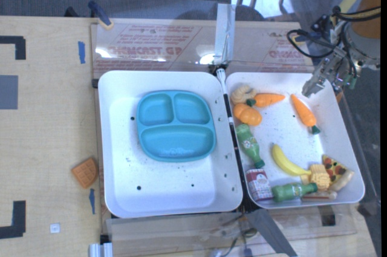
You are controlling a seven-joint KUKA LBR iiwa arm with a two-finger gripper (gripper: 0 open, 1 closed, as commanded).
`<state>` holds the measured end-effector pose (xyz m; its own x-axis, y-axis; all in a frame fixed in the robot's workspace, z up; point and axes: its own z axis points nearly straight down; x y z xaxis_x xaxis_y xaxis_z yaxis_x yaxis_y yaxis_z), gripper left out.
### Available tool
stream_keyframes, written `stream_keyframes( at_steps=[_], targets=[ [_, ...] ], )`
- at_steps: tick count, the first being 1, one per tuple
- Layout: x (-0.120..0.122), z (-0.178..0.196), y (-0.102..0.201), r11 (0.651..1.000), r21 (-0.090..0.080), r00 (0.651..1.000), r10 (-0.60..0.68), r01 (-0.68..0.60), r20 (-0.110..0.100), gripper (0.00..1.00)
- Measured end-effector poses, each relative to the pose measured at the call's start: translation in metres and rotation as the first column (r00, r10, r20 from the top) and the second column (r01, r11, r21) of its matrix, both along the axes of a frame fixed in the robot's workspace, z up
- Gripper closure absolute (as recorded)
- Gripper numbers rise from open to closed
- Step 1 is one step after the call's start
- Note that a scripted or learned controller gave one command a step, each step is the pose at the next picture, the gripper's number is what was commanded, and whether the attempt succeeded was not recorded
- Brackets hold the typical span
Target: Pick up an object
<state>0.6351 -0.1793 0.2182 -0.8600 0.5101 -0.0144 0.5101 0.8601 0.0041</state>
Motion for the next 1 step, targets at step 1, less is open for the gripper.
stream_keyframes(
  at_steps=[1],
  targets=[
    [-0.0215, -0.1221, 0.0419, 0.946, 0.004, 0.946, 0.325, -0.325, -0.013, 1.00]
  ],
)
